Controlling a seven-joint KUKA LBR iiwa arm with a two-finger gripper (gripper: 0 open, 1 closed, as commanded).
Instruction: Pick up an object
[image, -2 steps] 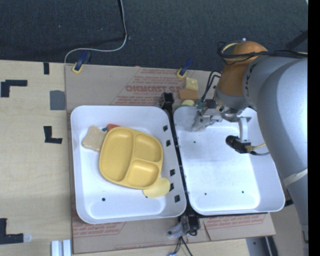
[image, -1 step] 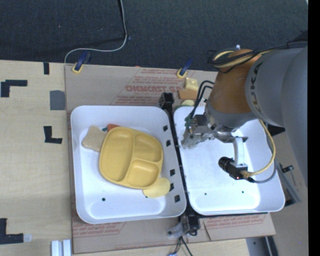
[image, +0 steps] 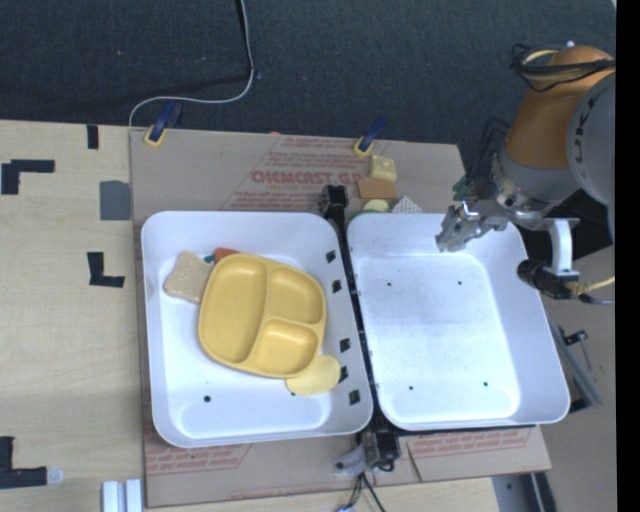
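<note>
The arm (image: 560, 120) reached in from the right, and its gripper (image: 458, 230) hung over the far right corner of the right bin (image: 500, 390). Whether it was open or shut could not be told, as the metal tip was too small and blurred. Nothing showed between its tips.

The things to pick lay in the left bin (image: 170, 400). The biggest was a yellow plate (image: 262, 315), a rounded tray split into three compartments, one long one on the left and two smaller ones on the right. It lay flat, turned a little askew in the middle of the bin. A pale tan sponge (image: 185, 277) with a speckled face sat against its far left edge, partly tucked under the rim. A small red thing (image: 225, 253) peeked out just behind the plate; its shape was hidden. A pale yellow lump (image: 316, 376) touched the plate's near right corner.

A few small blocks (image: 378, 180) sat on the cardboard (image: 300, 170) beyond the bins.
</note>
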